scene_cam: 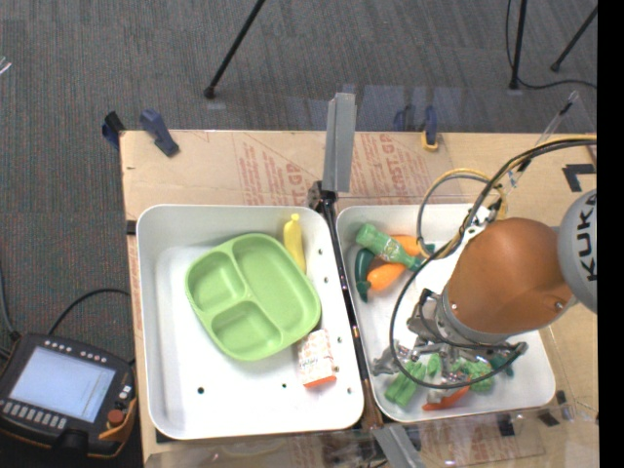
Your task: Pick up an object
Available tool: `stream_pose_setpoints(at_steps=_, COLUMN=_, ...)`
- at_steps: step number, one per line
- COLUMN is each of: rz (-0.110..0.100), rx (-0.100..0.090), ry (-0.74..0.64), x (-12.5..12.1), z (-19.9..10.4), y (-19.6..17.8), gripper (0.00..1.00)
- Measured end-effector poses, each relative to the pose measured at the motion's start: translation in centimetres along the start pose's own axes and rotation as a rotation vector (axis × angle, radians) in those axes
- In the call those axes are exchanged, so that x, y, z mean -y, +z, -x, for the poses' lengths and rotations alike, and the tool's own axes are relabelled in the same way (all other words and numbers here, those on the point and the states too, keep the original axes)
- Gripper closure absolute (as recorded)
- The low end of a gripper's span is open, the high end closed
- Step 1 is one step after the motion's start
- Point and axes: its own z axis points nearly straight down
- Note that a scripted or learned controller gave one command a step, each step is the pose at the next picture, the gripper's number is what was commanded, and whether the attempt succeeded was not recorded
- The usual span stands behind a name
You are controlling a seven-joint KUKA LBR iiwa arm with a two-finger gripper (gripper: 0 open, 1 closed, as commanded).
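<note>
My gripper point(436, 367) is low in the right bin point(541, 386), at its front, under the orange wrist band and a tangle of cables. It sits down among a heap of green toy items point(406, 382) with an orange-red piece point(450, 396) beside them. Further back in the same bin lie a green bottle-shaped toy point(387, 245), a dark green item point(364, 267) and an orange carrot-like toy point(385, 277). The arm and cables hide the fingers and whatever lies between them.
The left bin point(161, 378) holds a light green divided plate point(253, 295), a yellow banana-shaped toy point(294, 241) at its back right, and a small orange-and-white carton point(317, 359) near the front. A grey upright post point(339, 149) stands behind the bins' divider.
</note>
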Motion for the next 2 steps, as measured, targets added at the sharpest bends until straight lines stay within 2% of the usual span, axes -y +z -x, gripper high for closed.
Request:
stream_pose_setpoints(at_steps=1, rz=0.010, rx=-0.001, ry=-0.002, x=-0.31, z=0.29, y=-0.48, gripper=1.00)
stream_pose_setpoints(at_steps=2, rz=0.011, rx=-0.001, ry=-0.002, x=-0.32, z=0.29, y=-0.47, gripper=0.00)
